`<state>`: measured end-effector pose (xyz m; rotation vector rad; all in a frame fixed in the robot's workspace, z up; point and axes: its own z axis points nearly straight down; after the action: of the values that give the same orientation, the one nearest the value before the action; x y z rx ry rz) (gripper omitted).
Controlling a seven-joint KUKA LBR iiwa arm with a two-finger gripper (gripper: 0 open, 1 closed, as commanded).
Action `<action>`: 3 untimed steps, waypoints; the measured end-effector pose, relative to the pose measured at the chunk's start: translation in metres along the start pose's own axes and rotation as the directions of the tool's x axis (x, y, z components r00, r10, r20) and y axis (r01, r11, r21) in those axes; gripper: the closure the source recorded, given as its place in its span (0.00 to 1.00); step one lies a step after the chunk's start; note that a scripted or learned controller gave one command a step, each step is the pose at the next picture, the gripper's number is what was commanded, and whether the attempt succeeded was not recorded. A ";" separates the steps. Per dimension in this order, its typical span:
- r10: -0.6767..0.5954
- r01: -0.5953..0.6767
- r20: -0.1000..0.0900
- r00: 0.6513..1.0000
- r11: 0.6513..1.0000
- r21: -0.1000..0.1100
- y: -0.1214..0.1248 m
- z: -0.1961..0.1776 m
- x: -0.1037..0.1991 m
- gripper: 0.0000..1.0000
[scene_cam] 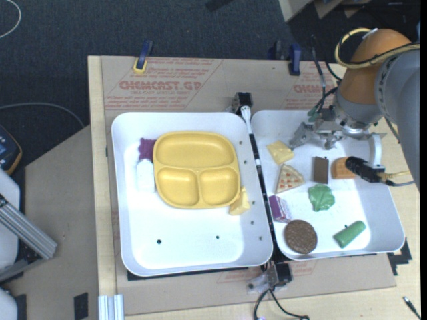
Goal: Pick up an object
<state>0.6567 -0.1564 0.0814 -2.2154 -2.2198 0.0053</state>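
1. The left bin [133, 242] held a yellow divided tray [197, 167], with a purple piece [146, 147] and a white bottle [144, 175] at its nine o'clock edge.
2. The right bin [380, 235] held the candidates: a cheese wedge [280, 153], pizza slice [288, 178], brown block [321, 169], green lettuce [321, 197], round cookie [301, 236] and green cylinder [349, 233].
3. The gripper [319, 133] hung at the bin's twelve o'clock, nothing visibly held; its opening could not be told.
4. Judged step: approach. Next called for choosing one item, descending and closing on it.
5. The bins sat on a brown bench board [167, 82]; dark carpet [67, 32] lay beyond.
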 end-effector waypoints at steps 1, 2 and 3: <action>-0.001 0.001 0.002 1.000 1.000 -0.008 0.002 -0.015 0.000 1.00; 0.001 -0.001 0.004 1.000 1.000 -0.015 0.009 -0.071 -0.008 1.00; 0.001 -0.001 0.004 1.000 1.000 -0.014 0.008 -0.116 -0.006 1.00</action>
<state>0.6656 -0.1624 0.1972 -2.2246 -2.2277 -0.0056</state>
